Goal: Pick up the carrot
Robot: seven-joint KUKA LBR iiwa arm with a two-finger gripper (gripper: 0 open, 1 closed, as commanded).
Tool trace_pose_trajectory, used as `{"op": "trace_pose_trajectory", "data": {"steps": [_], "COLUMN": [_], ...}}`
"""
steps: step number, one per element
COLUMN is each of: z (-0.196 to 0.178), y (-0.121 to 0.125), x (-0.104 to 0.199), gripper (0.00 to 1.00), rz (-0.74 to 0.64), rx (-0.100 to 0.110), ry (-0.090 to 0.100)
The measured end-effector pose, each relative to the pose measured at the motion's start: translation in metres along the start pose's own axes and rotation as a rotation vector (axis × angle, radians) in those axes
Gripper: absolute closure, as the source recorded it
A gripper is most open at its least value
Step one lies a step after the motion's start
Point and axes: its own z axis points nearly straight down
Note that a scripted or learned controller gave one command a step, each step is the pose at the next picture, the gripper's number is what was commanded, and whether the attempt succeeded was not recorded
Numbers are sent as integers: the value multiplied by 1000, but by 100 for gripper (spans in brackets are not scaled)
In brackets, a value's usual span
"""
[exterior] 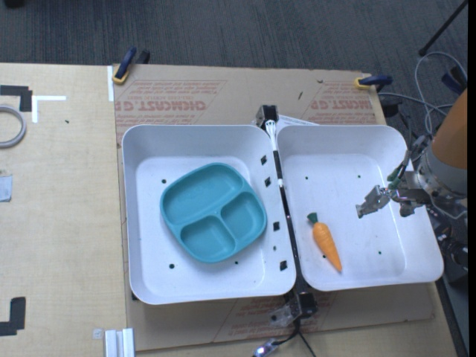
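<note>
An orange carrot (326, 245) with a small green top lies on the floor of the right bin (349, 155), near its front left. My gripper (387, 201) hangs over the right side of that bin, to the right of the carrot and a little behind it. Its fingers are spread apart and nothing sits between them. A gap of bare bin floor separates the gripper from the carrot.
The left bin (141, 199) holds a blue three-part plate (213, 212). A black clip row (278, 192) joins the two bins. Cardboard lies beneath the bins, and cables hang at the right beyond the bench.
</note>
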Motion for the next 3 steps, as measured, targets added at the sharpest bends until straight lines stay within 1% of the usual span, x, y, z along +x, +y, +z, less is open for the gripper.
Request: {"op": "trace_pose_trajectory", "data": {"steps": [1,2,3], "z": [97,119,109], "y": [-2,-13,-12], "x": [45,51,50], "gripper": [0,0,100], "rz": [2,3,6], "rx": [2,1,1], "ry": [1,1,2]}}
